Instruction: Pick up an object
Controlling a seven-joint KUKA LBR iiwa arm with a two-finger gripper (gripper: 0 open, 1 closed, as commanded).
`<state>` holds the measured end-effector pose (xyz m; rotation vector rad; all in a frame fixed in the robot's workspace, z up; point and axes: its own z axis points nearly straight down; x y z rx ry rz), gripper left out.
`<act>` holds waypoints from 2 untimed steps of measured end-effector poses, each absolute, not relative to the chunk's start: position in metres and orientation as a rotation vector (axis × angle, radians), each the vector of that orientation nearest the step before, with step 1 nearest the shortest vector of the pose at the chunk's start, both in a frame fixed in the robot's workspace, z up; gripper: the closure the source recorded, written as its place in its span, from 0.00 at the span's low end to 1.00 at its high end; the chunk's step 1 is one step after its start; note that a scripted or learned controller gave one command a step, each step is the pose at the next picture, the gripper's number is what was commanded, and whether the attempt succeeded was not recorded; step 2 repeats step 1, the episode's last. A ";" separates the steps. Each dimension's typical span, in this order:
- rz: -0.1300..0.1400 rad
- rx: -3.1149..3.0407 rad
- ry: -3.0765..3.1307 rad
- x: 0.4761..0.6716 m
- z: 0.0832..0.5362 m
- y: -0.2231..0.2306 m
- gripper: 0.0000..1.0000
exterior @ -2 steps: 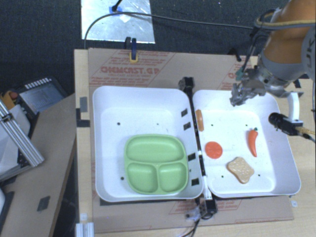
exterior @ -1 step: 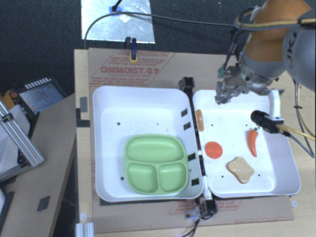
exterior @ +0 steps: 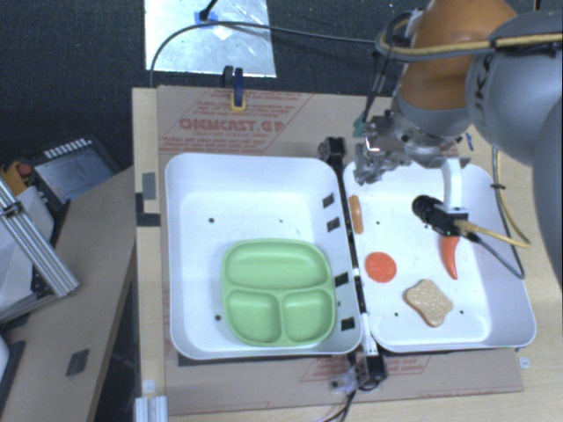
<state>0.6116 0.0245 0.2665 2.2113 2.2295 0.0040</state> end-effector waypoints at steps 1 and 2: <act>0.003 2.211 2.232 0.622 0.244 0.082 1.00; 0.003 2.211 2.232 0.622 0.244 0.082 1.00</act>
